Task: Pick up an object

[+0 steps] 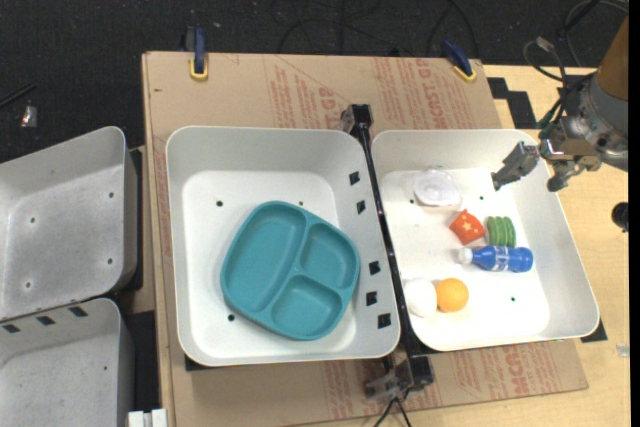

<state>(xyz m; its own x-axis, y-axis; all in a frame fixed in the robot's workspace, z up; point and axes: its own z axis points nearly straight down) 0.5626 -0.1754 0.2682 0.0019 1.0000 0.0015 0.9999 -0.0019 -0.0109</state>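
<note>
The gripper (536,165) hangs over the right bin (570,255), near its far right edge, its fingers spread and holding nothing. Below it lie a white lid (437,188), orange block (466,227), green toy (500,230), blue bottle (500,259), orange ball (452,295) and white egg (420,298). The arm is cut off at the frame's right.

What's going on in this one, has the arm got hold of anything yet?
Not yet. The gripper hangs open over the upper right part of the right bin, holding nothing. Below it in that bin lie a white lid-like disc, a small orange-red item, a green piece, a blue bottle, an orange ball and a white ball. The left bin holds a teal divided tray.
</note>
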